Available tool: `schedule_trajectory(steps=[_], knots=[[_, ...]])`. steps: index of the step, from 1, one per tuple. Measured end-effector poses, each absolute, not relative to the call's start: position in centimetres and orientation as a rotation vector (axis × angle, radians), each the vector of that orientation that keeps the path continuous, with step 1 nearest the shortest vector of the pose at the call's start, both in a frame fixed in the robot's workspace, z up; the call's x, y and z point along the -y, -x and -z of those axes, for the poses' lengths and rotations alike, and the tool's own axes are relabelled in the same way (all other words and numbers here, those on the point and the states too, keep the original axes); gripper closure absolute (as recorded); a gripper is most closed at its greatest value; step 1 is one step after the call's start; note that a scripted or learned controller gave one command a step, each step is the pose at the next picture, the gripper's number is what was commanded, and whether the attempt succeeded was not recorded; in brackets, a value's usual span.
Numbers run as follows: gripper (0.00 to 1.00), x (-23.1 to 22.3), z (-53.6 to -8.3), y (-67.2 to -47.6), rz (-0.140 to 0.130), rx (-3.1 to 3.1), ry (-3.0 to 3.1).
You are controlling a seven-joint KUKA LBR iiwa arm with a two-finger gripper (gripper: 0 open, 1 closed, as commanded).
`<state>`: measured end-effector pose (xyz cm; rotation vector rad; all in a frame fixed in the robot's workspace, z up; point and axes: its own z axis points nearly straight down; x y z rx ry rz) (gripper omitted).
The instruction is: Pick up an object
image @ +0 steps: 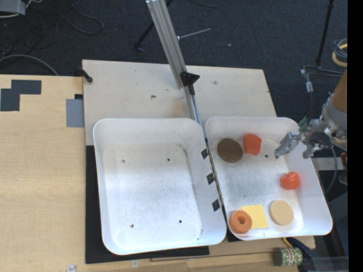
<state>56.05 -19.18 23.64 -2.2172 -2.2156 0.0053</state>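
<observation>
Progress: nothing lifted yet; every piece lay in the right white bin [306, 222].
Gripper [285, 147]: fingers apart, clamping nothing, above the bin's right side.
Nearest candidates: orange block [252, 144], red rounded piece [290, 180], brown disc [229, 150].
Room: bare floor between them; right rim close.

we note bright, even overhead light; the white bins [150, 130] glare slightly, shadows are faint, the dark floor [238, 16] is dim, and focus is soft throughout.
</observation>
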Motion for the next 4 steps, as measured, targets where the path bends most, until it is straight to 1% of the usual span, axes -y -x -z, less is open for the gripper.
schedule_trajectory(steps=[1, 2, 3, 4], knots=[[0.0, 19.5, -17.2, -55.9, -0.007, 2.215, 2.216], [0.0, 18.8, -12.7, -55.9, -0.005, 2.214, 2.218], [1.0, 19.0, -14.0, -56.0, -0.003, 2.211, 2.226], [1.0, 19.1, -20.3, -56.0, 0.003, 2.226, 2.222]])
